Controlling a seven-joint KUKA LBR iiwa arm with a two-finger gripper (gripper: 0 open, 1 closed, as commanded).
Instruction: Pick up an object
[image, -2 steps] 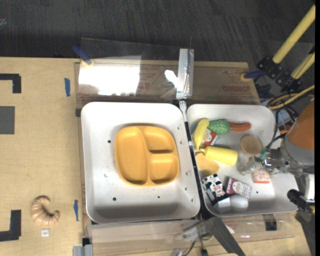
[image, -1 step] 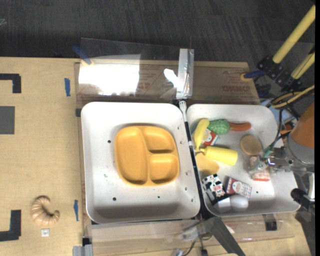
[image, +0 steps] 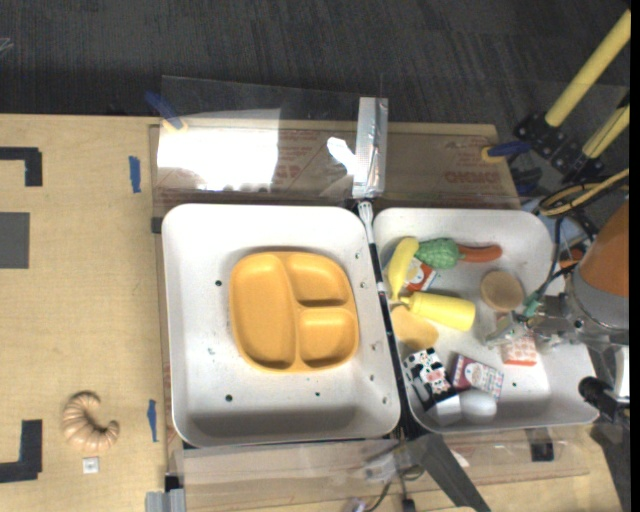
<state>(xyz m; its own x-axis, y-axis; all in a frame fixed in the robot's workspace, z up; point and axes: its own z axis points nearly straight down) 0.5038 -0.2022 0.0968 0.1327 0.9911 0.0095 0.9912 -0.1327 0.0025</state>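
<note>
Camera view looks down at a slant on a brown tabletop (image: 70, 260) carrying two shallow white bins side by side. At nine o'clock from the scene's middle, the left bin (image: 190, 240) holds a yellow divided tray (image: 293, 308) lying flat at its centre. At three o'clock, the right bin (image: 530, 395) holds a crowd of small things: a yellow banana (image: 401, 262) near its upper left corner, a green toy vegetable (image: 438, 252) just beside it, and an orange-red carrot-like piece (image: 482, 253) touching that at its three o'clock side. Below these lies a yellow bottle (image: 441, 309) on its side, with a tan round piece (image: 501, 290) at its three o'clock. Toward six o'clock in that bin sit a black-and-white patterned box (image: 426, 371), a small carton with red printing (image: 476, 376) and a pale grey rounded thing (image: 477, 405) near the front rim. The grey arm (image: 600, 290) with its orange band reaches in from three o'clock, and its claw (image: 530, 318) sits over the right part of the right bin, just above a small red-and-white packet (image: 519, 349); I cannot tell whether the claw is wide or narrow, and nothing is seen held in it. Out on the tabletop at seven o'clock, well apart from both bins, lies a curled tan croissant-like toy (image: 88, 420).
</note>
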